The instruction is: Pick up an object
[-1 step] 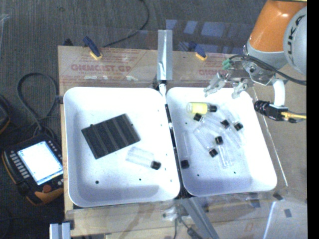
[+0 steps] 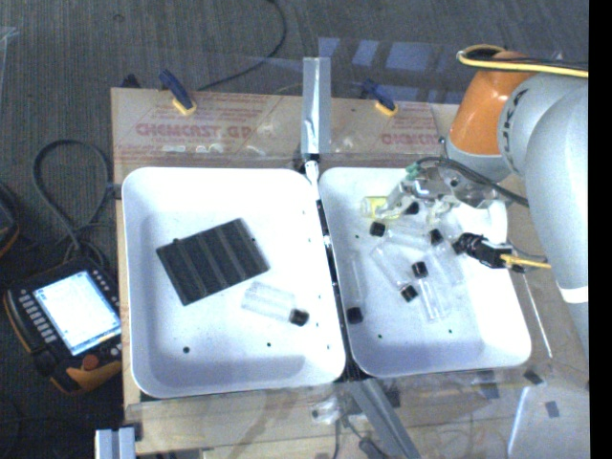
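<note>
Scattered across the right bin: several clear plastic vials, too overlapped to count, with about six small black caps among them. At twelve o'clock in that bin, the pincer low over the pile; jaw state impossible to tell. In the left bin: one black ribbed panel at center, one clear vial with a black cap at five o'clock. Two bins side by side on the bench.

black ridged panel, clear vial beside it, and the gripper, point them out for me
black ridged panel (image 2: pixel 212 259), camera view, middle of its ribbed face
clear vial (image 2: pixel 271 302), camera view, on its transparent body
gripper (image 2: pixel 413 199), camera view, at its tip over the right bin
</note>
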Motion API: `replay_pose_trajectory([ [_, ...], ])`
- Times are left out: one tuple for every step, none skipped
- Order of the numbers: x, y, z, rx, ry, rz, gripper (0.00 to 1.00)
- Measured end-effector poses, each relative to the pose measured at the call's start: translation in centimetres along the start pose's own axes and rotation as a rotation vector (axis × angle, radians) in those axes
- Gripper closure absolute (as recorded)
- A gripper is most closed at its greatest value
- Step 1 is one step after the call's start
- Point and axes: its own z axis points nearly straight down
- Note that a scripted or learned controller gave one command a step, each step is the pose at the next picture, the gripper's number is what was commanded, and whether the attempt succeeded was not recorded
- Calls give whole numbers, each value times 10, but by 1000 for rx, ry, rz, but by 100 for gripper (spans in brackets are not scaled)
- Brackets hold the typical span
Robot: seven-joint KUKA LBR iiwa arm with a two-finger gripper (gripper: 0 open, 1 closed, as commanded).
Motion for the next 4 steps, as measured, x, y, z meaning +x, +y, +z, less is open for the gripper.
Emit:
replay_pose_trajectory([
  [38,-5,17,-19,-8,-76,0],
  [39,-6,7,-17,-4,-76,100],
  [39,-6,8,-17,-4,-76,0],
  [39,-6,-1,-15,-1,-75,100],
])
